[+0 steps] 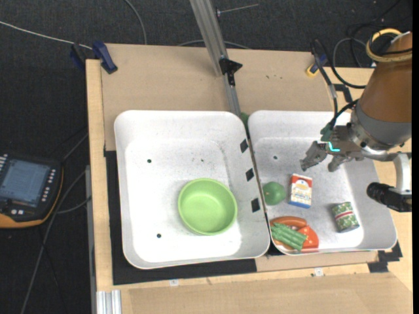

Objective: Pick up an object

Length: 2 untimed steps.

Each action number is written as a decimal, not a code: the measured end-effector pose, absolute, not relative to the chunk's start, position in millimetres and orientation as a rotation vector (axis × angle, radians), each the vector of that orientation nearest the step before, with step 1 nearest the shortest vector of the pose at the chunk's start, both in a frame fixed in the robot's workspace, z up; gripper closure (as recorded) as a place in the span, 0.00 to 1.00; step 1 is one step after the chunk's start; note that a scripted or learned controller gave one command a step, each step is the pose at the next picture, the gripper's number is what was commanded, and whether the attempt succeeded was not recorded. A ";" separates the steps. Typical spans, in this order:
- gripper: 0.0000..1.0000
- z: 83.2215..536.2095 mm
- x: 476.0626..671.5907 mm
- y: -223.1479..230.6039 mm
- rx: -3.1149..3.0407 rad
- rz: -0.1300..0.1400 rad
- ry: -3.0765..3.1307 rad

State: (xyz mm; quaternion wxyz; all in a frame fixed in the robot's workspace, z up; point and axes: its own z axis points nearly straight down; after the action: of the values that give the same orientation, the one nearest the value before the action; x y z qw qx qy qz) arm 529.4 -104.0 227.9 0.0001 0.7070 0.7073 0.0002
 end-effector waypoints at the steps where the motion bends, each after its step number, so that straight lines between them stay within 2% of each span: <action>1: 0.00 227.9 529.5 -104.0 2.221 0.001 2.222; 2: 0.00 181.8 537.2 -98.2 2.221 0.000 2.222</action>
State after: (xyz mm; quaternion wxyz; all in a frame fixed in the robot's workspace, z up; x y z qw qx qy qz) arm 537.2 -98.2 181.8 -0.0001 0.7069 0.7073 0.0001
